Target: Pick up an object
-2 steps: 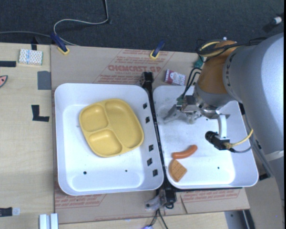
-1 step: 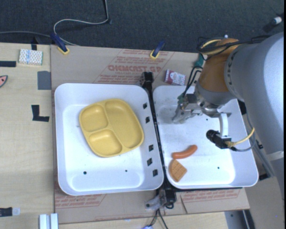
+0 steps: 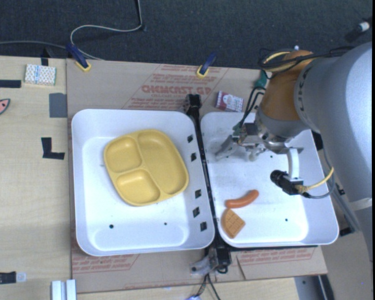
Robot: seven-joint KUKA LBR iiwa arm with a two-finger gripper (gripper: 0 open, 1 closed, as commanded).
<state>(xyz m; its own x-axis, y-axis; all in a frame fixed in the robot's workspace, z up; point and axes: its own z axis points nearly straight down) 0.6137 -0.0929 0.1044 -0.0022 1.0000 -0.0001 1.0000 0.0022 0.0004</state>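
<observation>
Orange sausage [image 3: 242, 199] near front rim | pincer [image 3: 228, 147] spread, holding nothing, bare floor beneath

fixed overhead camera, slanted down, both bins [image 3: 81, 167]

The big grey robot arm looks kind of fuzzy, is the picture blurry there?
In the camera view, yes: the arm sits close to the lens and looks soft, while the yellow tray, the sausage and the waffle look sharper under even light.

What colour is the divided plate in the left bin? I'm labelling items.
Yellow: the divided plate shows plainly in the camera view.
</observation>
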